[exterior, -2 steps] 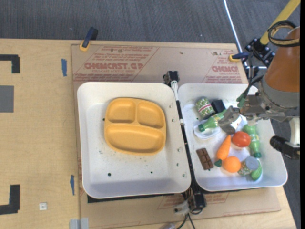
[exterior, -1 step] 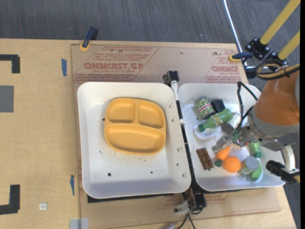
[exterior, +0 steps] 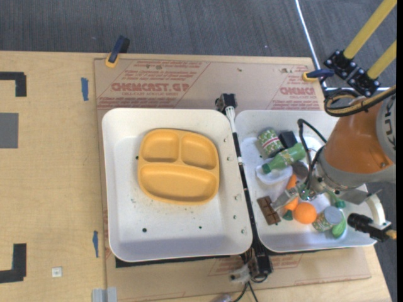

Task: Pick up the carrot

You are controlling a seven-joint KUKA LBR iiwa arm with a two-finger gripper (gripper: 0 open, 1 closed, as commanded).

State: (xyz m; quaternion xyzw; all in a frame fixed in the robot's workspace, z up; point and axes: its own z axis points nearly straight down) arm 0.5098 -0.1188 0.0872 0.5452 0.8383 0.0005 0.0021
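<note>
The carrot is a small orange piece lying in the right bin, near its middle. Part of it is covered by my gripper, and more orange shows just below at the gripper's left side. The gripper hangs down from the orange wrist band and sits right at the carrot, low among the clutter. Whether the carrot is between its tips is hidden by the gripper body.
Crowded around the carrot are a round orange fruit, a brown bar, a green bottle, a green can and a green-lidded jar. A yellow divided plate lies in the left bin.
</note>
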